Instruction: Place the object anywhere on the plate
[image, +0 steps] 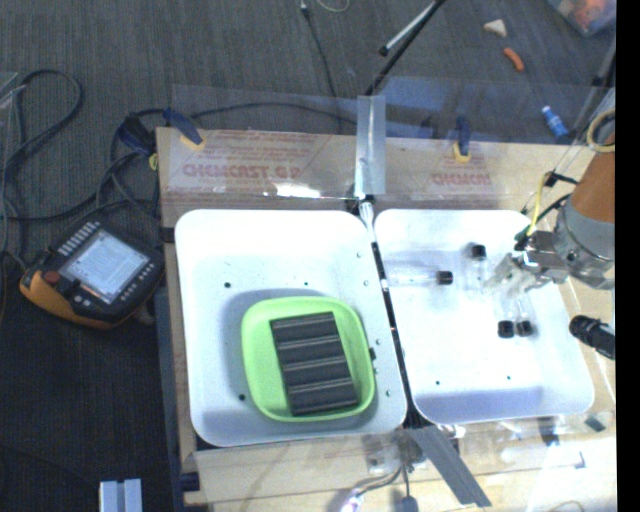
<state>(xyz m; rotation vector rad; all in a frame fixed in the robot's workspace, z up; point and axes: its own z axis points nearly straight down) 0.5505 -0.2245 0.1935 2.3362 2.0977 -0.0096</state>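
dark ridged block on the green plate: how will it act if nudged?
The block looks flat and broad, so it would probably slide, not tip or roll. Its ridged top may give some grip. It fills most of the plate, whose raised rim would likely stop it.

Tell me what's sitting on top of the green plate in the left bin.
A dark ribbed block lies flat on the green plate, covering its middle; whatever is beneath it is hidden.

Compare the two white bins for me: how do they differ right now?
The left bin holds a green plate with a dark ridged block on it; the right bin holds none. The gripper is over the right bin, not the left. Both are shallow, white, side by side.
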